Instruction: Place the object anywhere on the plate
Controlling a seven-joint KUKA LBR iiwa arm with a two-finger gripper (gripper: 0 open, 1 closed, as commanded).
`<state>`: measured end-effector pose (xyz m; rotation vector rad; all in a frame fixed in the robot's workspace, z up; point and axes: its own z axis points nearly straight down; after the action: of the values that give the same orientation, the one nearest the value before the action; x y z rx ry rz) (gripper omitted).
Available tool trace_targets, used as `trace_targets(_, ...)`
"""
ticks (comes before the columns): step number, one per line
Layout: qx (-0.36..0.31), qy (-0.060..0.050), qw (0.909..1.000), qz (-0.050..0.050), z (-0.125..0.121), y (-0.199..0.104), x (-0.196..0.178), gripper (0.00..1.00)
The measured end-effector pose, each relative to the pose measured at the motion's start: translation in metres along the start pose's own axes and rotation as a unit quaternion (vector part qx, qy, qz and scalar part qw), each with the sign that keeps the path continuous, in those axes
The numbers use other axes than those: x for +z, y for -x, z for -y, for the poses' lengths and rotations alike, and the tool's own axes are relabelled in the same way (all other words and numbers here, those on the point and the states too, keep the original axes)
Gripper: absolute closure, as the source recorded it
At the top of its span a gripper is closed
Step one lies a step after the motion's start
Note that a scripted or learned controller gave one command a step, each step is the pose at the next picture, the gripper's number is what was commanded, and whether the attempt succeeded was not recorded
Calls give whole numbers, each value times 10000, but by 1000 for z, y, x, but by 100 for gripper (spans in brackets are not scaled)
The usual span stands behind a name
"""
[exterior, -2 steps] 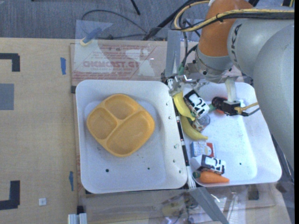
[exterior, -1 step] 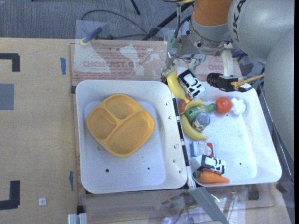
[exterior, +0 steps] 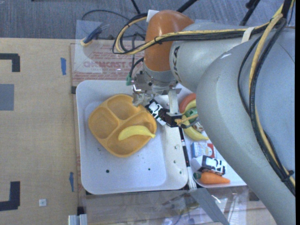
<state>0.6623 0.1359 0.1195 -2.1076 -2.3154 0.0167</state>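
A yellow-orange divided plate point(exterior: 108, 124) lies in the left bin point(exterior: 126, 177). A yellow banana point(exterior: 136, 133) rests in the plate's lower right compartment. My gripper point(exterior: 141, 100) hangs over the plate's upper right rim, just above the banana and apart from it. The wrist and its mount hide the fingertips.
The right bin point(exterior: 186, 161) holds a second banana point(exterior: 197, 134), a red and green piece point(exterior: 188, 104), a carrot point(exterior: 213, 177), a small white carton point(exterior: 202, 149) and a black and white item point(exterior: 213, 163). My large grey arm covers most of that bin.
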Motion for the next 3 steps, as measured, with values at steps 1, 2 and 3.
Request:
trace_targets(1, -734, 57, 9973, 14, 37, -51, -115, 100)
trace_targets(2, -3061, 74, 9520, 32, 33, -51, -189, 100)
trace_targets(3, -2342, 32, 9722, 22, 97, -53, -197, 100)
